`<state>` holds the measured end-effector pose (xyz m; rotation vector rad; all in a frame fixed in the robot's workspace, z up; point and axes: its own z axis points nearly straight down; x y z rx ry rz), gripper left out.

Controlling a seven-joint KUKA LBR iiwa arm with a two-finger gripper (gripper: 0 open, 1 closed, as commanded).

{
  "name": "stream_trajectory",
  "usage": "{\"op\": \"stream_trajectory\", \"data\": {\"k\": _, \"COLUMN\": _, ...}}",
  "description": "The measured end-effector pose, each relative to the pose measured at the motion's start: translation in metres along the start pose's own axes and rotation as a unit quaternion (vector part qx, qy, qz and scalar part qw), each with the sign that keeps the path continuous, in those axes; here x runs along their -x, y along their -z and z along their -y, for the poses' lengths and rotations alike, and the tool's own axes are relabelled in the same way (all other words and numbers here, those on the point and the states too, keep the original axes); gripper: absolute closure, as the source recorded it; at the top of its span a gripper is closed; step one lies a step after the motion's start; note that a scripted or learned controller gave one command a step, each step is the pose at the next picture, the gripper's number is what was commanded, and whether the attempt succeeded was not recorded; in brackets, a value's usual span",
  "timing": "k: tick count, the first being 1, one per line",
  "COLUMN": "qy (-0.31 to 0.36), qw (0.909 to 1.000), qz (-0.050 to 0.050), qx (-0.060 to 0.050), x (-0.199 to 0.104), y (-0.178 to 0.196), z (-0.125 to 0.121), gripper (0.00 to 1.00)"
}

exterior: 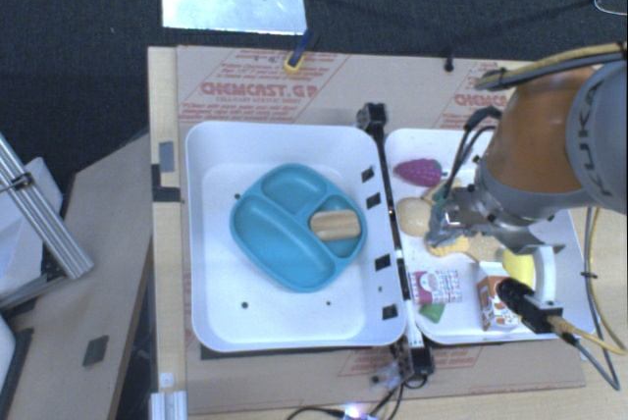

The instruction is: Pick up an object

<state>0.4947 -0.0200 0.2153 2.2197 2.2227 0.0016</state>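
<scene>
My gripper [444, 230] hangs low over the right bin [404, 145], near its left middle, with the grey and orange arm covering much of that bin. Directly at the gripper lie a pale tan rounded object [413, 215] and a yellow piece [453, 246]; whether either is touched I cannot tell. A purple object [419, 172] lies further back. Nearer the front sit a pink and white carton [437, 286], a small green item [433, 312], an orange and white carton [494, 303] and a yellow object [518, 265].
The left bin [211, 310] holds a blue divided plate [280, 236] with a tan cylinder [336, 225] in its right compartment. A black divider with clips [385, 212] runs between the bins. Cables [589, 335] trail at the right front.
</scene>
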Motion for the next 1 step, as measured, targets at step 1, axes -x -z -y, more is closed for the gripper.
{"op": "stream_trajectory", "data": {"k": 1, "qy": 0.000, "qw": 1.0000, "qz": 0.000, "qx": 0.001, "x": 0.0117, "y": 0.0092, "z": -0.0100, "gripper": 1.00}}
